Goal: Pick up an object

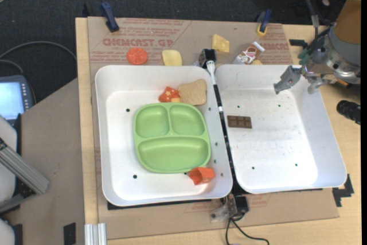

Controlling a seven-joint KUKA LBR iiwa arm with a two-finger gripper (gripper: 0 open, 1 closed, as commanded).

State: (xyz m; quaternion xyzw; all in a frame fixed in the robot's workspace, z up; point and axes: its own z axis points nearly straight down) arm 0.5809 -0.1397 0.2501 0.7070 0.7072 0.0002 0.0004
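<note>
A brown chocolate bar piece (239, 121) lies in the right bin (298, 163), near its left wall. The left bin (112, 123) holds a green divided plate (171, 137). A toast slice (193, 92) and a small red and yellow piece (168, 94) lie just behind the plate, and an orange block (200, 175) sits at its front right corner. My gripper (299, 84) hangs over the right bin's back right area, open, with nothing between its fingers. It is well right of and behind the chocolate piece.
Behind the bins on the cardboard lie a red round piece (137, 55), a pale yellow piece (171, 58), a yellow wedge (220, 43), a small packet (248, 54) and a black item (206, 56). Blue clamps (109, 16) (263, 21) hold the board's back edge.
</note>
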